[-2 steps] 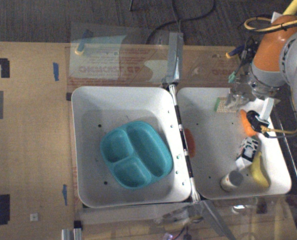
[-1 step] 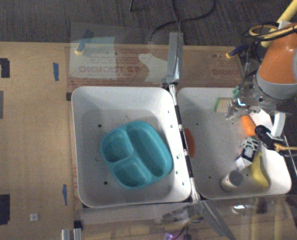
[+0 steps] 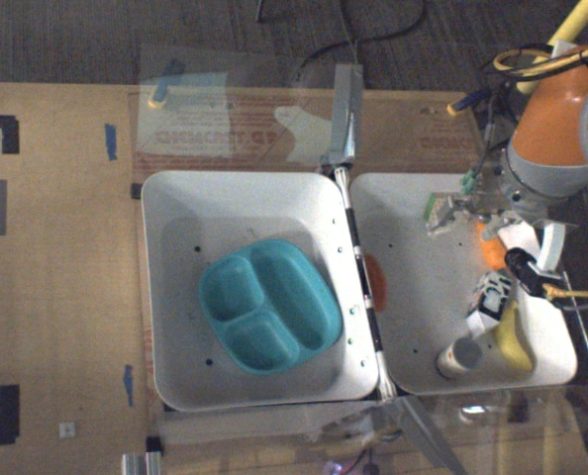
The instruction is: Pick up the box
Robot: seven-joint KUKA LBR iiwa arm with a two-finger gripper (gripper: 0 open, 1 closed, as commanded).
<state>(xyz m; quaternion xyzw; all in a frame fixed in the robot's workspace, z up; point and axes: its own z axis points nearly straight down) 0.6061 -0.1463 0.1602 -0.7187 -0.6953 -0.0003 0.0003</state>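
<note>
**Approach step: gripper over right bin, box not yet grasped**

The arm [image 3: 556,117] reaches in from the right. Its gripper [image 3: 452,214] sits over the upper part of the right bin [image 3: 413,315], near the back wall. I cannot tell whether the gripper is spread or closed, since the tip is small and cluttered, and nothing is visibly pinched in it.

The box [image 3: 492,298] looks like the small black-and-white item in the right part of the right bin. It lies just beside the banana [image 3: 515,342], with a pale cup [image 3: 459,357] near the front wall. An orange object [image 3: 492,250] lies between the box and the gripper. The box is partly hidden by black cabling, so its outline is unclear.

The left bin [image 3: 175,216] holds a teal divided plate [image 3: 269,307]. A reddish item [image 3: 374,278] lies against the right bin's left wall.

Judgement: this is pre-grasp, and the gripper is apart from the box. The next move needs a shift toward the front right to get above the box, then a descent. Banana and cup crowd it, so a wrong pick is the likely risk.
</note>
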